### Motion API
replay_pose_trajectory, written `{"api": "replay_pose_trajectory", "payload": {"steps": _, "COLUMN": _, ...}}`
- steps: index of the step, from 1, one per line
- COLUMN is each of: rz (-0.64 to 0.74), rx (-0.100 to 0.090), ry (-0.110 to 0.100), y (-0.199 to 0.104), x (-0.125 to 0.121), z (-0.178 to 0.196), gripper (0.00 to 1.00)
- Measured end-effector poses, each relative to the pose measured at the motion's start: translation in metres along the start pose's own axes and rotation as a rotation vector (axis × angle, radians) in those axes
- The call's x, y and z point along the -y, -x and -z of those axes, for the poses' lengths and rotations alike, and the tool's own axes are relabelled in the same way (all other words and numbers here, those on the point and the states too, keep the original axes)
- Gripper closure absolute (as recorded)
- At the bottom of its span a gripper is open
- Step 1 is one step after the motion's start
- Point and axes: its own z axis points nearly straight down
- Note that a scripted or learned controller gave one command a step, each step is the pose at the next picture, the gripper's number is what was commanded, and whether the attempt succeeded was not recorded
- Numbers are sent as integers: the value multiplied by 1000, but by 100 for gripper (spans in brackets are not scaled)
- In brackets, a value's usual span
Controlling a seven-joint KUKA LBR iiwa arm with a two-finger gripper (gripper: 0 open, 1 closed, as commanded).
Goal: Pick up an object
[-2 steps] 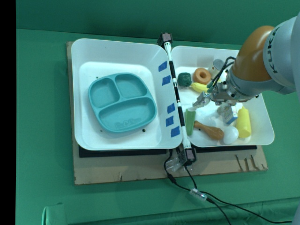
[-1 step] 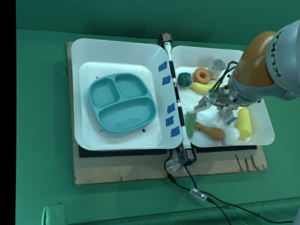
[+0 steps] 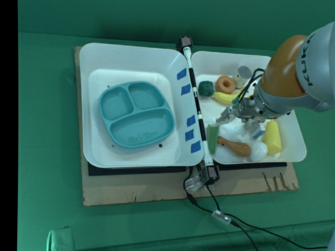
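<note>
The claw hung low over the middle of the right bin, right of centre in the frame, and whether it was apart or together could not be told, nor did anything show clamped in it. Around it lay the loose objects, one of each. Just left of it stood a green cylinder-like piece, and below it a brown drumstick pointed toward a white ball. To the lower right a yellow corn cob lay upright in the frame, touching the ball's side. Above the claw were a yellow banana, a brown doughnut, a dark green broccoli-like lump and a small grey cup. The grey arm with its orange band entered from the upper right. The left bin held one teal divided plate with three compartments. Four blue tape tabs sat along the seam between the two bins on the counter.
</note>
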Motion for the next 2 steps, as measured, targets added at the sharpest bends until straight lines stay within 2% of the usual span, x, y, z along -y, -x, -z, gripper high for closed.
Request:
{"api": "replay_pose_trajectory", "payload": {"steps": 1, "rz": 1, "rx": 0, "ry": 5, "y": -2, "x": 35, "z": 1, "gripper": 0}}
{"api": "replay_pose_trajectory", "payload": {"steps": 2, "rz": 2, "rx": -5, "ry": -12, "y": -1, "x": 39, "z": 3, "gripper": 0}}
